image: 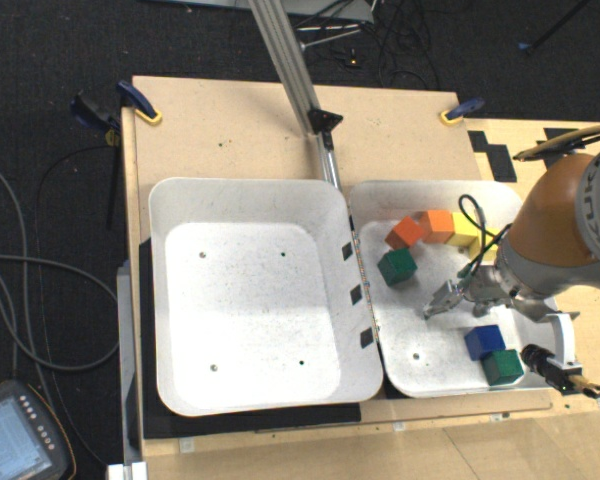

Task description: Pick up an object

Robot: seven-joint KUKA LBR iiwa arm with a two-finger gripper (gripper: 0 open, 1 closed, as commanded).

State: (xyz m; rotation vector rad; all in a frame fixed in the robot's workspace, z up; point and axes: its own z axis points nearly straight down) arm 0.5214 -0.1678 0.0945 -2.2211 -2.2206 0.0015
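The right bin [410,368] holds several blocks. At its back lie an orange-red block [407,232], an orange block [440,224] and a yellow block [464,234]. A dark green block [397,266] sits left of centre. A blue block [484,341] and a green block [503,367] lie near the front right corner. My gripper [448,299] hangs over the middle of the right bin, fingers spread open with nothing between them. It is between the dark green block and the blue block, touching neither.
The left bin [245,288] stands beside the right one. A metal pole [290,58] slants down from the back to the bins' shared edge. The arm's orange band [565,218] covers the right bin's right rim. Clamps [140,103] sit at the bench's back corners.
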